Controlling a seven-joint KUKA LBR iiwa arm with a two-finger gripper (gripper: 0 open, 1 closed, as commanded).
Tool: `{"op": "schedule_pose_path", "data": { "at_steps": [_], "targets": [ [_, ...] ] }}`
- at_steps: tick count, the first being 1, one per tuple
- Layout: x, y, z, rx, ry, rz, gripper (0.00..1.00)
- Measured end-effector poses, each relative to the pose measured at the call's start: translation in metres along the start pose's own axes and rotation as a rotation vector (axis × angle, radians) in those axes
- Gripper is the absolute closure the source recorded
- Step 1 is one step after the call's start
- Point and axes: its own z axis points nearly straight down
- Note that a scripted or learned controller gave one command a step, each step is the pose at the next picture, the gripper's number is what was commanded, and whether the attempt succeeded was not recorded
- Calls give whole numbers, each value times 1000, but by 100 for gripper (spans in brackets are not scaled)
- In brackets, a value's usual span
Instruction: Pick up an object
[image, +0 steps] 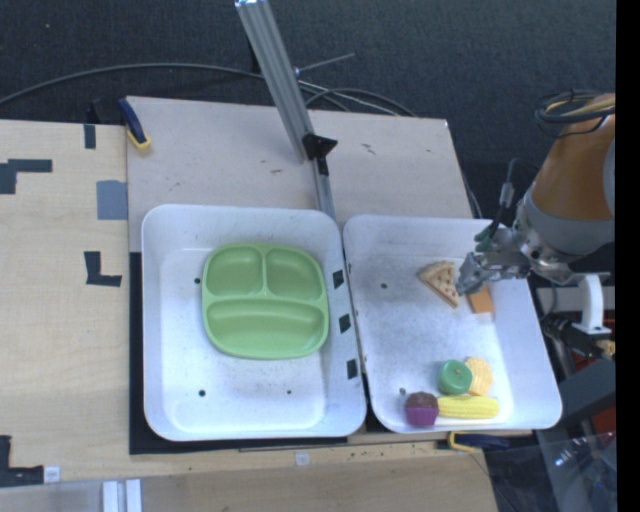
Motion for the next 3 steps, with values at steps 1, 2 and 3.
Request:
{"op": "schedule_pose_path", "data": {
  "at_steps": [1,2,3],
  "targets": [
    [48,21,-7,-1,0,0,100],
    [99,33,5,1,0,1,100],
    [142,45,9,0,-1,1,100]
  ]
}}
